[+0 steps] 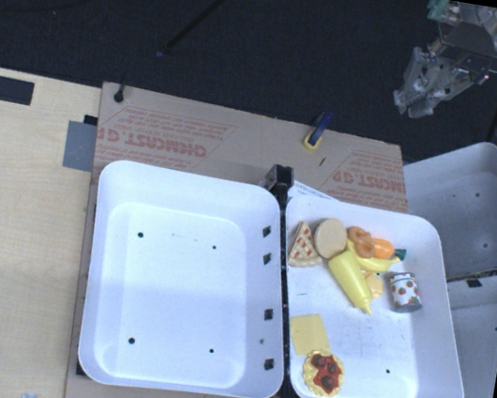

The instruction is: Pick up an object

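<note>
My gripper point(417, 97) hangs high at the top right, above and behind the right bin point(436, 350), well away from everything in it. Inside that bin lie a waffle wedge point(302, 247), a tan round bread piece point(329, 237), an orange toy point(370, 240), a yellow bottle-shaped toy point(350, 280), a small spotted can point(404, 291), a yellow cheese square point(308, 334) and a small pizza with red topping point(324, 373).
The left bin point(114, 313) sits beside the right one, joined by a black divider point(273, 274). Both rest on a cardboard sheet point(201, 142) over a wooden bench. A blue and yellow clamp point(317, 131) holds the far edge. A grey metal tray point(472, 199) lies right.
</note>
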Controlling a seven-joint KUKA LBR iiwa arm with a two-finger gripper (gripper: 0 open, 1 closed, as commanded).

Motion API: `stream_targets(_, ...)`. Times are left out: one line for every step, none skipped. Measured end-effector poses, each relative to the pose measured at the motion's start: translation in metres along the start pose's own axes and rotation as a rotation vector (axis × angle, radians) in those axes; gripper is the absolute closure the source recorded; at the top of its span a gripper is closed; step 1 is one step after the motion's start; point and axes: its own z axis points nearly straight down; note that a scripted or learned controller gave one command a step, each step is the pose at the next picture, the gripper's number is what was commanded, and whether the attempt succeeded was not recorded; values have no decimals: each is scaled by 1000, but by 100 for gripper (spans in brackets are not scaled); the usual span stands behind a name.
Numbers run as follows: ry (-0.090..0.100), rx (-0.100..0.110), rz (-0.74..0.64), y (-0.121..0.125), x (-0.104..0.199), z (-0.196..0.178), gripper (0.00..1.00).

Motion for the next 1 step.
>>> stream_targets(0, -4, -1, 0, -38, -17, 100)
